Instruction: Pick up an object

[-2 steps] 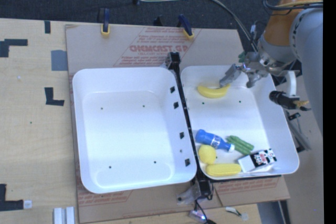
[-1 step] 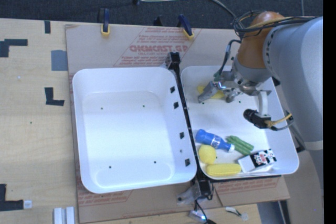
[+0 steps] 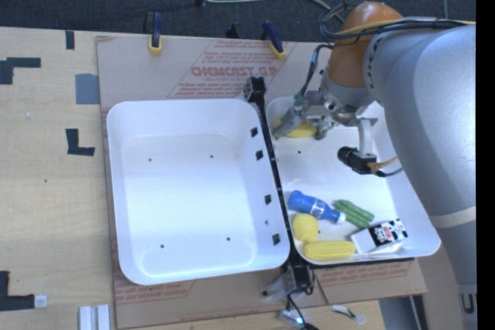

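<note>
I've got the gripper (image 3: 298,122) low in the far corner of the right bin (image 3: 410,201), close to the divider w/ the left bin (image 3: 186,189). Fingers look spread apart, one metal finger (image 3: 283,124) angling down-left, the other closer to the wrist, and I can't see anything clamped between them, so I won't call it a hold.

Key relation: a yellow object (image 3: 300,132) lies right under and just beside the fingertips, touching or nearly so (can't tell which, the wrist hides most of it). What shows is a short yellow strip running roughly left-right across the view, so I judge its long axis goes across the bin, more or less between the fingers. Which end points where, I can't say.

Rest of the stock sits well apart, at the near end of the same bin: a blue bottle (image 3: 313,206) lying aslant, cap toward lower right; a yellow round fruit (image 3: 305,227) just beside it; a corn cob (image 3: 329,249) lying left-right along the near wall; a green pod (image 3: 354,212); a black-and-white box (image 3: 381,234).

My read: nearest candidate is the yellow one at the tips; closing there is the obvious try, tho the grip isn't certain.
</note>
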Robot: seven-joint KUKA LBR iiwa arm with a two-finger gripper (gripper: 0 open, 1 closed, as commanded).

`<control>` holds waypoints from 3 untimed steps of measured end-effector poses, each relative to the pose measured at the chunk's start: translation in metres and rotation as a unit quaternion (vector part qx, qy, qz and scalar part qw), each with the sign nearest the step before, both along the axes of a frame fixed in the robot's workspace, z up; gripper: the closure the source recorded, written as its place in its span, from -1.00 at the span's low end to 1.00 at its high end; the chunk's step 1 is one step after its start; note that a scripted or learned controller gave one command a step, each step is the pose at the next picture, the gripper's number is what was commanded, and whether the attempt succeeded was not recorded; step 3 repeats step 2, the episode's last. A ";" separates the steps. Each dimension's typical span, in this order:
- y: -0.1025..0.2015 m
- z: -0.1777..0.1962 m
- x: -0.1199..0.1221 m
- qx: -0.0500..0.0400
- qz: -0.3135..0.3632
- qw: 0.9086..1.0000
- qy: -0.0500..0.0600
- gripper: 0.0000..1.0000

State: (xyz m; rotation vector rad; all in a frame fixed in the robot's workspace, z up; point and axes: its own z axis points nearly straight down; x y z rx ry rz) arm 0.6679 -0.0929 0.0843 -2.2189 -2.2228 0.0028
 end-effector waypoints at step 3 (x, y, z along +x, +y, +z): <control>-0.002 0.009 -0.001 0.000 -0.001 1.000 0.001 1.00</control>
